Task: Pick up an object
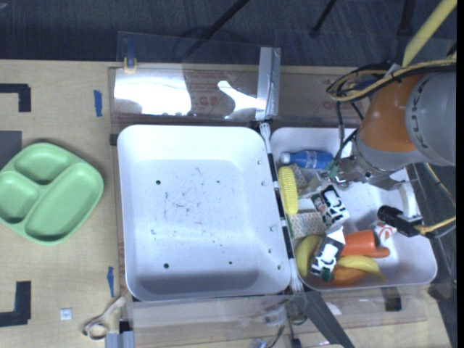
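Your arm (406, 122) hangs over the right bin (424, 263), where corn (288, 189), bottle (308, 158), carrot (362, 243) and banana (308, 251) crowd together. Gripper (332, 227) seems low among them; jaws' state I cannot tell. Choose one item and close squarely.

The grey arm (428, 114) (orange band above the wrist) reaches in, tool (330, 230) pointing down.

Left bin (192, 201): white, marked with faint grey scuffs and a few dark dots. Right bin (417, 263): white. Contents: yellow corn cob (288, 189), blue bottle (308, 158), orange carrot (360, 243), yellow banana (360, 264). Gripper (330, 232): black-and-white patterned fingers. Arm (406, 122): grey with orange band. Divided plate (48, 192): light green. Bench (58, 93): pale wood with blue tape marks.
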`<action>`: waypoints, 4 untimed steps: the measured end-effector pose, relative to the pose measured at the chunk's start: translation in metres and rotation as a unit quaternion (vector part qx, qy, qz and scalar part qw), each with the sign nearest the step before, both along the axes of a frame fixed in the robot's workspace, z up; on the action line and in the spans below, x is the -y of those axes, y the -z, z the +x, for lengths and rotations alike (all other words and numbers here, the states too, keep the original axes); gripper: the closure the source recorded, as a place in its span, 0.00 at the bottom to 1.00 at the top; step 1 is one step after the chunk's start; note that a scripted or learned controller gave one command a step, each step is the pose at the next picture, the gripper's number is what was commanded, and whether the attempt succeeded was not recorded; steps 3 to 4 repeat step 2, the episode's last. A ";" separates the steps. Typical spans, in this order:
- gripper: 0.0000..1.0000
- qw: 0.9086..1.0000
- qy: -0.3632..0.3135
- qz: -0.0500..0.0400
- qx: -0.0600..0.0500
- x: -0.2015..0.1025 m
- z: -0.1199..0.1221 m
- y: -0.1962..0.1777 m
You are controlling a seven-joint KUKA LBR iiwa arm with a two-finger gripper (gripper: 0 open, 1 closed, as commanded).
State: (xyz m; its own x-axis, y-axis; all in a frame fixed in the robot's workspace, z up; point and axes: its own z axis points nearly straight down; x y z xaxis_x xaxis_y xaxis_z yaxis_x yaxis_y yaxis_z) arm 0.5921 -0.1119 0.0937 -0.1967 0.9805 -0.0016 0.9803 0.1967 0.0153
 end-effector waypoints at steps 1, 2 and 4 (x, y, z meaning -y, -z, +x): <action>1.00 1.000 0.001 0.001 0.003 0.000 0.002 -0.011; 1.00 0.996 -0.089 -0.001 -0.007 -0.031 -0.050 -0.091; 1.00 0.996 -0.089 -0.001 -0.007 -0.031 -0.050 -0.091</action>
